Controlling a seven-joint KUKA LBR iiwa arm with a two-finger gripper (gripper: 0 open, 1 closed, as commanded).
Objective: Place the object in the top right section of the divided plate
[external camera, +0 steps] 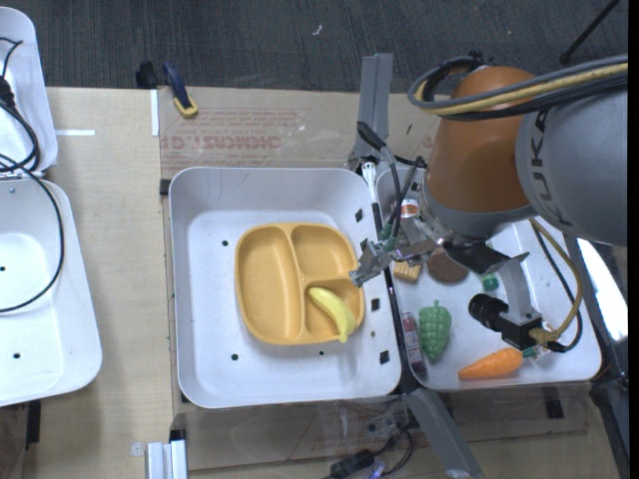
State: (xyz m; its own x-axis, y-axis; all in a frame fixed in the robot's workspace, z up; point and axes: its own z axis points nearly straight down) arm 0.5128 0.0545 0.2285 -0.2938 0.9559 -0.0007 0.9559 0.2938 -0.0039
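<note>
A yellow divided plate (265,287) lies in the left white bin (200,307). It has one long section on the left and two smaller ones on the right. A yellow banana (334,310) lies in the lower right section. The upper right section (318,249) holds nothing. My gripper (369,264) hangs at the plate's right rim, close to the wall between the two bins, just above and right of the banana. Nothing shows in its grasp. The grey arm and its orange band cover much of the right bin.
The right bin (559,367) holds a green bunch of grapes (434,329), an orange carrot (491,364), a small tan piece (405,269) and a brown disc (447,269). A white tub (40,297) with a black cable stands at far left.
</note>
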